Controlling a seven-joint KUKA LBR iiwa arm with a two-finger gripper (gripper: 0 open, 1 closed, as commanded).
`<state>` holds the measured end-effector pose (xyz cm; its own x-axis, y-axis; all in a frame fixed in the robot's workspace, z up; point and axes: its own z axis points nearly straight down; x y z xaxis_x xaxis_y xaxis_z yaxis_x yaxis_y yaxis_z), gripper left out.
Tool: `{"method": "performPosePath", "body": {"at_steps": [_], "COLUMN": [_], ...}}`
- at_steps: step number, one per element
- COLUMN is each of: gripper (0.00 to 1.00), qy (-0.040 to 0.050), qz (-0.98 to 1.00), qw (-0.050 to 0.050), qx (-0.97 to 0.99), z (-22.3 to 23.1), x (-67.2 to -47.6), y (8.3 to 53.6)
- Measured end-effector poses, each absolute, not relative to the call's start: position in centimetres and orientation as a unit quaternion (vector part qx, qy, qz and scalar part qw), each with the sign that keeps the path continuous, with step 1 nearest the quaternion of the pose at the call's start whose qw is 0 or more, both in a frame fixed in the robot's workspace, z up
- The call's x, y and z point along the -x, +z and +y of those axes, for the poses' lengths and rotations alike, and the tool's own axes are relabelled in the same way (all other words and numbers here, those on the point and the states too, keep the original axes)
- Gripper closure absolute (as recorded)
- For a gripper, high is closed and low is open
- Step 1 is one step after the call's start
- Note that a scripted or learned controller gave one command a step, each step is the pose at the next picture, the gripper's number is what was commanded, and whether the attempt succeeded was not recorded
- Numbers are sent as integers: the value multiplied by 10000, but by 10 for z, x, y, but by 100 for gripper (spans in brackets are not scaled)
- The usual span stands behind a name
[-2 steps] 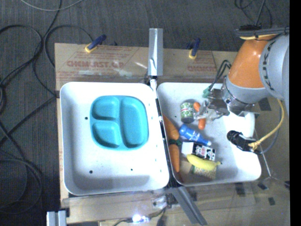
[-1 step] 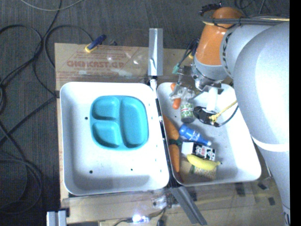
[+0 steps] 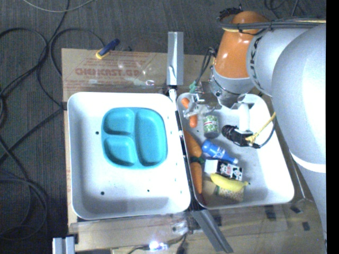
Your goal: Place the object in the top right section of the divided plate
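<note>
Camera view showed the gripper (image 3: 197, 106), its grip impossible to tell, just above the carrot (image 3: 194, 151) lying lengthwise in the right bin (image 3: 275, 187), far right of the blue plate (image 3: 135, 136).

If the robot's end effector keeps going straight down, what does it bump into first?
Probably the small green can in the right bin, which lies right beside the end effector. An orange carrot is just as near, and depth is hard to judge from above.
</note>
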<state>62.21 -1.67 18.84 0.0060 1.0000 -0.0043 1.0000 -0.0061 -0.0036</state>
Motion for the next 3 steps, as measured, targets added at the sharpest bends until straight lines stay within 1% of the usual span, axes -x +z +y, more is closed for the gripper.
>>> {"method": "performPosePath", "body": {"at_steps": [1,2,3], "gripper": [100,100,100], "qy": [-24,-17,-29], "qz": [7616,7240,7481], "qw": [5,-7,-11], "qx": [-6481,-6898,-6636], "z": [32,140,125], "x": [-652,-666,-604], "y": [183,174,148]}}
